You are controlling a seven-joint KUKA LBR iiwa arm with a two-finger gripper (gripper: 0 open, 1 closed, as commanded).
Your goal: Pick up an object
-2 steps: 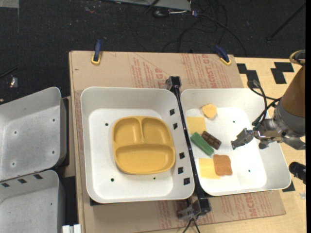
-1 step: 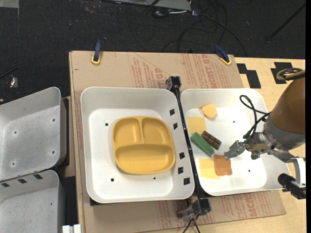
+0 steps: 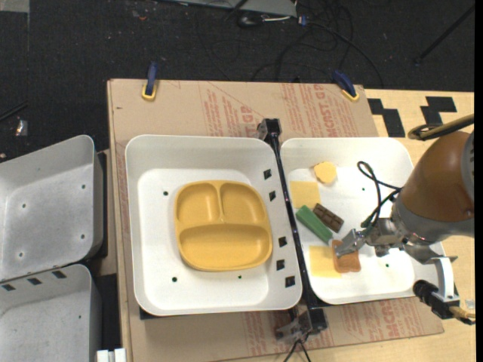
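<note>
Brown block: a small brown block point(image 3: 348, 262) lies in the right bin point(image 3: 392, 289), toward its front, on the corner of a pale yellow slab point(image 3: 322, 262).
Handling, as a judgement: it looks like a light, stiff toy food piece with blunt edges; it is unlikely to be fragile, but it is small enough to skid on the smooth slab if pushed from one side.
Where to take hold: across its two short sides, fingers coming straight down, so it is squeezed rather than tipped.
End effector: the end effector point(image 3: 352, 243) sits right over the block, touching or just above it; whether its fingers are apart or closed, and whether anything is gripped, I cannot tell.
Close neighbours: a green stick point(image 3: 312, 223) and a dark brown bar point(image 3: 328, 217) lie just beside it to the left; a yellow square point(image 3: 304, 194) and a round orange piece point(image 3: 325, 173) lie farther back.
Cable: a black cable point(image 3: 371, 176) loops over the bin floor near the wrist.
Left bin: the left bin point(image 3: 151, 202) holds a yellow divided plate point(image 3: 223, 225).
Counter: both bins rest on a cardboard-covered counter point(image 3: 196, 104).
</note>
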